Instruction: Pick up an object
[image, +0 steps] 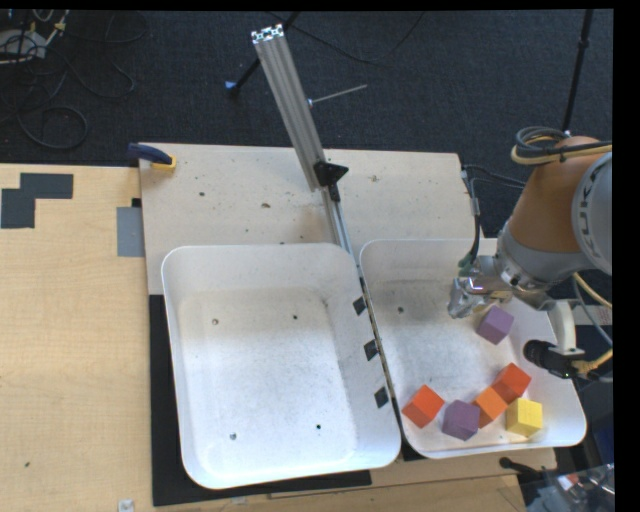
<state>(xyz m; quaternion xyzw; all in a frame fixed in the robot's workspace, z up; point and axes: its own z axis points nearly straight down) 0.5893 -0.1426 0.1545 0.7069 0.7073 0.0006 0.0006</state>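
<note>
From the fixed camera above, the table carries two shallow white bins side by side. The left bin has a speckled floor and wide open room across it. The right bin holds all the blocks, gathered toward its near right corner, leaving its far and left floor bare.

The arm, grey with an orange band, reaches in from the right, and its tool hangs over the middle of the right bin, close to the bin's right rim. Whether the tool is parted or closed cannot be told here. A purple block lies just beside the tool on its near right side; nothing shows it to be gripped.

Near the front rim sits a loose arc of blocks: an orange-red block at the left, a second purple block next to it, a small orange block touching that, a red block behind, and a yellow block nearest the right corner.

A slanted metal post rises from between the bins. Pale wooden boards lie to the left, and dark carpet with cables lies beyond the table.
</note>
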